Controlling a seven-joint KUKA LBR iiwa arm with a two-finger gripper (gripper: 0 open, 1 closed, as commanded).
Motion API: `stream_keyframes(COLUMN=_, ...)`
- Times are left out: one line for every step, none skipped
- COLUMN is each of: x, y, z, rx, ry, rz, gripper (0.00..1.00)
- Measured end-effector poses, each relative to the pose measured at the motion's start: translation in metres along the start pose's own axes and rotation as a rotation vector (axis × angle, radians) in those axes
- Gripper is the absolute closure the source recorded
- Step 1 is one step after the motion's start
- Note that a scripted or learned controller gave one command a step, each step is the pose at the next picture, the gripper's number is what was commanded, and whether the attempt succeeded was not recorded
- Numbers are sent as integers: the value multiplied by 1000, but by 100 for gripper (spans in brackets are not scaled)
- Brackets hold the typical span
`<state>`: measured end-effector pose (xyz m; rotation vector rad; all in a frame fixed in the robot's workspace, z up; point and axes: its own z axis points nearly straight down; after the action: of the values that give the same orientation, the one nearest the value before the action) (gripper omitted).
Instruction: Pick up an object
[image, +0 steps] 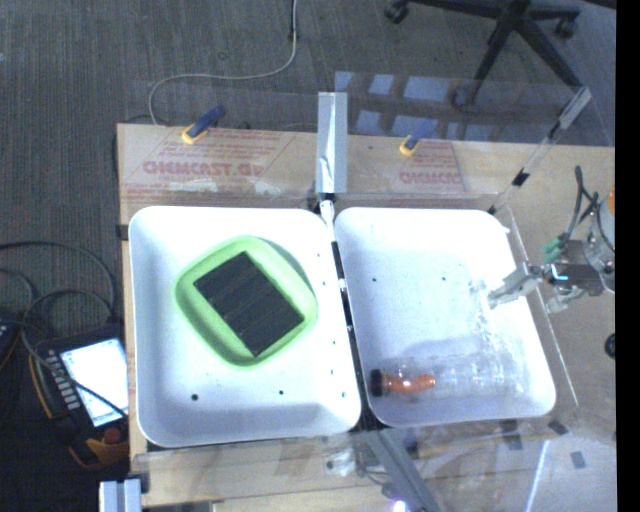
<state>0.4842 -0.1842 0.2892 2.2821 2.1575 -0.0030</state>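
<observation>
Bottle (455, 374) of clear plastic, orange-capped, lying on its side in the right bin (420, 250), close along the near wall and toward the near right corner; long axis running left to right across the view, cap end pointing left toward the divider between the bins, clear body stretching right; no contact with anything but the bin floor, as far as can be told. Gripper (500, 290) at the right rim of the same bin, reaching in from the right on a grey arm, tip just inside the wall; well apart from the bottle, which lies nearer the camera and slightly left of the tip, so a likely next move runs toward the near wall and down, with the jaws set across the bottle's short width rather than along its length. Opening of the claw too small and blurred to judge; nothing visible between it, nothing touched, so no grasp claimed. Green tray (246, 298) with a dark ribbed slab inside, sitting tilted in the left bin (160, 400), farther from the tip and across the divider; a less handy target by this reading. Risk, as a guess: a round, slick body rolling toward the wall under a badly centred pinch.
</observation>
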Motion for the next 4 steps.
stream_keyframes(x=29, y=-2, z=101, rx=3, ry=2, rz=189, gripper=0)
stream_keyframes(x=-27, y=1, z=90, rx=1, ry=0, rz=-36, gripper=0)
stream_keyframes(x=62, y=2, z=197, rx=-19, ry=-4, rz=-101, gripper=0)
stream_keyframes(x=63, y=3, z=188, rx=-20, ry=-1, rz=-102, gripper=100)
